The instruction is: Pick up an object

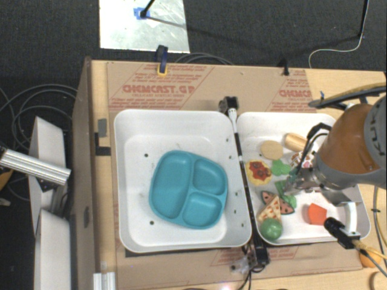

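Right bin [254, 125] crowded (jaws [294, 183] among toys), left roomy

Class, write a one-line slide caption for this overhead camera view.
KUKA arm's end effector lowers among toy foods in the right bin; a blue divided plate sits in the left bin.

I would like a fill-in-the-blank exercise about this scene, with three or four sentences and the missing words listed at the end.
1. The blue divided tray lies in the ____ bin.
2. The toy foods lie in the ____ bin.
3. The tray has ____ compartments.
4. The block near the arm is ____ in colour.

Missing words: left; right; three; orange
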You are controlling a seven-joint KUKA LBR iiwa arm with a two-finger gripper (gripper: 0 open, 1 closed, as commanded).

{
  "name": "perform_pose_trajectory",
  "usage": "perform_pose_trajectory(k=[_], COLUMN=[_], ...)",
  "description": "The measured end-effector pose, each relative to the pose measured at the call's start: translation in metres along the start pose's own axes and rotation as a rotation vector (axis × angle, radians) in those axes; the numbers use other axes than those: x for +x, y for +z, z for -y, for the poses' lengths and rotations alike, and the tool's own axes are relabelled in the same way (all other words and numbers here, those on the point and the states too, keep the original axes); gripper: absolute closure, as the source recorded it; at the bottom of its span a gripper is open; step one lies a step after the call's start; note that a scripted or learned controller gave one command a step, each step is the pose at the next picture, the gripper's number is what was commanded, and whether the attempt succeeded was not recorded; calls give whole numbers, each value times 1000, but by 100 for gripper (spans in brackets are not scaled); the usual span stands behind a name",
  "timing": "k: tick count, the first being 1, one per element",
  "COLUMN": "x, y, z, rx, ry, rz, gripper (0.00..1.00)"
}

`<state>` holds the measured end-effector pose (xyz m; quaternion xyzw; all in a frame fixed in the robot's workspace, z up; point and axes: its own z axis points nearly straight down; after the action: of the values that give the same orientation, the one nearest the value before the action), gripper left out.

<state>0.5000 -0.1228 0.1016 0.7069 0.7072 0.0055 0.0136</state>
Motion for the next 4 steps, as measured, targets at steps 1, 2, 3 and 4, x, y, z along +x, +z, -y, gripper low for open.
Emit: perform_pose_trajectory(k=[1, 2, 3, 4], x=[0, -5, -47, -4], y=[1, 17, -22, 20], z=[1, 14, -36, -12], rx=[3, 26, 20, 30], ry=[0, 0, -3, -5], rz=[-1, -11, -8, -14], gripper=[0, 0, 0, 0])
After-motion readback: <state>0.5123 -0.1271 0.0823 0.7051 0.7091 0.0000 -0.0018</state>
